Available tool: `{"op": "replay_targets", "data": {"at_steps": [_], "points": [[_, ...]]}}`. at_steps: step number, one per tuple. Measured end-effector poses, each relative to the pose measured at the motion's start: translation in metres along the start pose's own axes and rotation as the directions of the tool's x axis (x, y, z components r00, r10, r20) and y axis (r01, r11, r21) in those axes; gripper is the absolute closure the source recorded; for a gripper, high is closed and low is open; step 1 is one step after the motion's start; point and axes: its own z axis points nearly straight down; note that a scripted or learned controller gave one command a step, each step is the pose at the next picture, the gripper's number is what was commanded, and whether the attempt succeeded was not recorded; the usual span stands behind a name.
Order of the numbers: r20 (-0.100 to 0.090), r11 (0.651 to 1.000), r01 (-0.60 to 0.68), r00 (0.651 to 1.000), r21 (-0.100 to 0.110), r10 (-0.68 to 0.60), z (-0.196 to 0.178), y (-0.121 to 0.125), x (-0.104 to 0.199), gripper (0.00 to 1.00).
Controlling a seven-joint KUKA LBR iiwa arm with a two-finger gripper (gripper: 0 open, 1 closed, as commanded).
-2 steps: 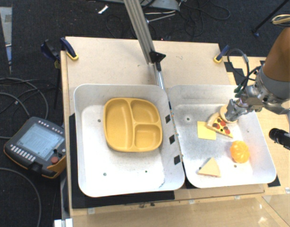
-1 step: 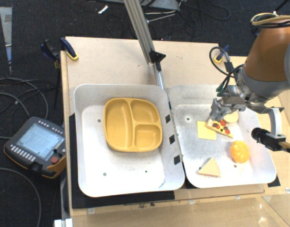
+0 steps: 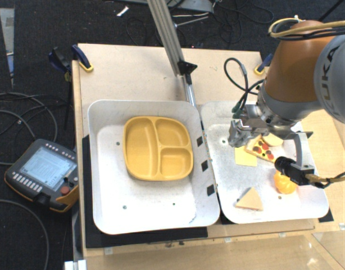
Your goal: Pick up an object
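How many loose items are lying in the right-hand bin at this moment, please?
4: a yellow square slice under the gripper, a pizza slice partly behind it, an orange piece, and a tan wedge nearest the front. The arm may hide more.

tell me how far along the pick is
Done: the arm has reached over the right bin, its end effector low by the yellow slice and pizza piece. In hand: nothing visibly lifted. Left: grasp and raise one item; the triangular wedge and orange piece lie on the bin floor.
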Motion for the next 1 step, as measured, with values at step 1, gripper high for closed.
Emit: {"op": "replay_targets", "data": {"at_steps": [1], "points": [[0.000, 1.000, -0.001, 1.000, 0.001, 0.001, 0.0032, -0.0026, 0.0612, 1.00]]}}
